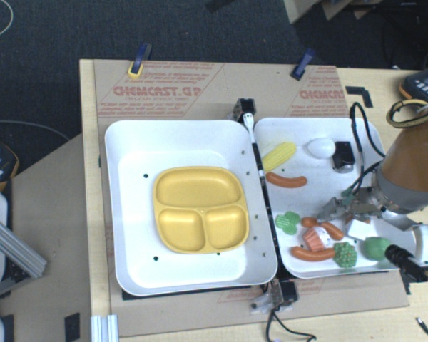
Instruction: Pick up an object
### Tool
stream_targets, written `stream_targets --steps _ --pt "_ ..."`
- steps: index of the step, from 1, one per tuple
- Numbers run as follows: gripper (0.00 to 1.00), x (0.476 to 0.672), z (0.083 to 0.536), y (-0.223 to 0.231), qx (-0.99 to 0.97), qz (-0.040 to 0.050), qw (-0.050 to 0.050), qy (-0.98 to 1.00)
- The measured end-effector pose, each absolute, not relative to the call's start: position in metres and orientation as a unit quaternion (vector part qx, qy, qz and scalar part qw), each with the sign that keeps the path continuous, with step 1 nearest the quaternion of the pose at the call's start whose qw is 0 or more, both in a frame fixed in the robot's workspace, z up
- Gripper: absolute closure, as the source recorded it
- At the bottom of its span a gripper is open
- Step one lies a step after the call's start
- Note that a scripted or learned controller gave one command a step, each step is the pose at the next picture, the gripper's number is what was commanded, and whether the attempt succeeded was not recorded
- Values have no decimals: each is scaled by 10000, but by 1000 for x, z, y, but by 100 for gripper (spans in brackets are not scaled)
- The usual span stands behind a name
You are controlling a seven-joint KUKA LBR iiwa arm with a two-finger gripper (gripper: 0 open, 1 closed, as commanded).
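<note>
Toy food lies scattered in the right bin [299, 128]: corn [279, 154], egg [319, 147], sausage [287, 181], broccoli [345, 254], carrot [332, 229]; none of it is lifted. Gripper [348, 206] low over the pile just right of the carrot; its grip, can't tell; yellow tray [200, 209] sits in the left bin [128, 191].

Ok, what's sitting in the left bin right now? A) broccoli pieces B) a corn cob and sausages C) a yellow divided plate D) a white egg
C: the yellow divided plate lies in the left bin; the corn cob, egg and other toy foods are in the right bin.
</note>
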State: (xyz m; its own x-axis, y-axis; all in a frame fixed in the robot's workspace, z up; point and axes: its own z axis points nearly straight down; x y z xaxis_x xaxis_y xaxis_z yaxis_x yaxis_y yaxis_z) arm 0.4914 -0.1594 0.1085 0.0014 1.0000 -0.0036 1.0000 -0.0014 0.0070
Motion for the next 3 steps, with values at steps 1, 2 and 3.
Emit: stream_targets --steps 1,2,3 --pt "0 497 106 -162 7080 43 98 7062" --pt "100 499 116 -165 7086 45 177 7054" --pt "100 491 170 -160 7067 12 31 7075"
